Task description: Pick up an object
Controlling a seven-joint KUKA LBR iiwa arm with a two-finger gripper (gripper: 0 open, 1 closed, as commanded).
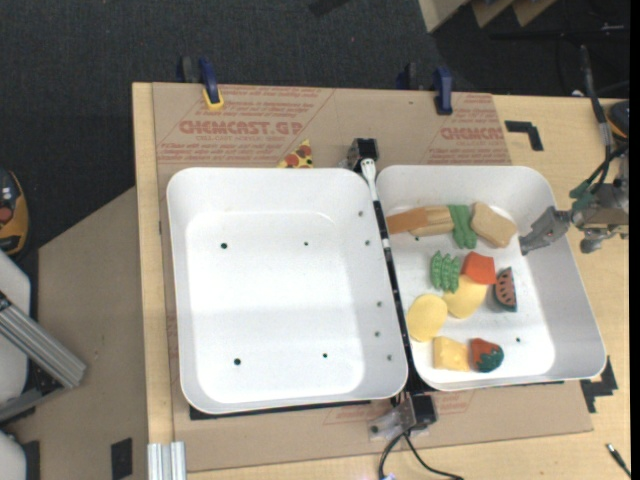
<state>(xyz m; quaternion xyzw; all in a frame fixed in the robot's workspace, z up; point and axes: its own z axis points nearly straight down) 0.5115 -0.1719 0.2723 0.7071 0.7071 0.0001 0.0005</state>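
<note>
the claw pokes in at 3 o'clock, over the rim of the right bin. i cannot tell how it is set, and i see nothing in it. the nearest toy is a tan bread piece, just beside it at 9 o'clock. further that way lie a green bean pod and a brown stick. toward 7 o'clock sit a melon slice, an orange block, and yellow pieces. the left bin touches the right bin.
</note>
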